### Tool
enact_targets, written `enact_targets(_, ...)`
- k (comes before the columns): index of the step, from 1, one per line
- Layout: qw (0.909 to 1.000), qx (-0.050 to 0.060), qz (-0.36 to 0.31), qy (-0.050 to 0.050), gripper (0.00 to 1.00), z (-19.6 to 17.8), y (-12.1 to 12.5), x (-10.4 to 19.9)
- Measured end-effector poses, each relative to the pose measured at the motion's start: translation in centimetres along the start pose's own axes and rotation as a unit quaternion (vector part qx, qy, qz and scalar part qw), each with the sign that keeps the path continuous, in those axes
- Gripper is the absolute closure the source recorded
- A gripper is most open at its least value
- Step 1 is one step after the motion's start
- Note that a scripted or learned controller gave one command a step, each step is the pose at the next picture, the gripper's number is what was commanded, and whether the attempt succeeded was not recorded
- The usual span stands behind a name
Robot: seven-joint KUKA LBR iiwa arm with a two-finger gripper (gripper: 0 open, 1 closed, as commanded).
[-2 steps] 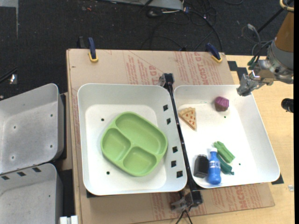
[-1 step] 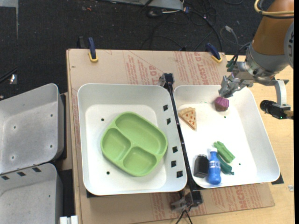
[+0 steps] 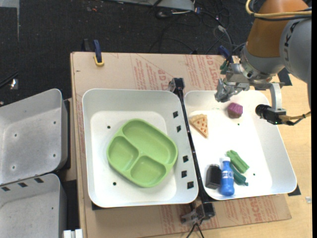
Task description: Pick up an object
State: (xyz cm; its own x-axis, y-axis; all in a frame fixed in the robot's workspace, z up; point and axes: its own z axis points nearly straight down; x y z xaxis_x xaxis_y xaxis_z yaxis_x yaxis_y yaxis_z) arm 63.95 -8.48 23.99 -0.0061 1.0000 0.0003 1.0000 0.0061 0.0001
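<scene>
The jaws [image 3: 224, 94] hover over the right bin [image 3: 277, 148], grip state unclear; nearby lie a knobbly purple lump [image 3: 235, 109], a ridged waffle wedge [image 3: 200, 125] and a blue bottle [image 3: 227, 178]; the left bin [image 3: 94, 148] holds a glossy green 3-section tray [image 3: 142, 152].

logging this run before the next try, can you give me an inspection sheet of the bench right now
surface: two white bins side by side on a board, left bin and right bin, a black divider between them
job's things: right bin holds a purple block, a waffle-patterned wedge, a green toy, a blue bottle and a small black block
clutter: green divided plate in the left bin
grippers: tool hangs over the far end of the right bin, just left of the purple block; nothing seen between its fingers
cables: wires on the dark floor beyond the bench; yellow hose loops over the arm
surroundings: blue clamp at the board's far left corner; grey panels at left
</scene>
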Motion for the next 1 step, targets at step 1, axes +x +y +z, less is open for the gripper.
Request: enact_targets(1, 1.0, 0.0, 0.0, 0.0, 1.0, 1.2, 0.54, 5.41)
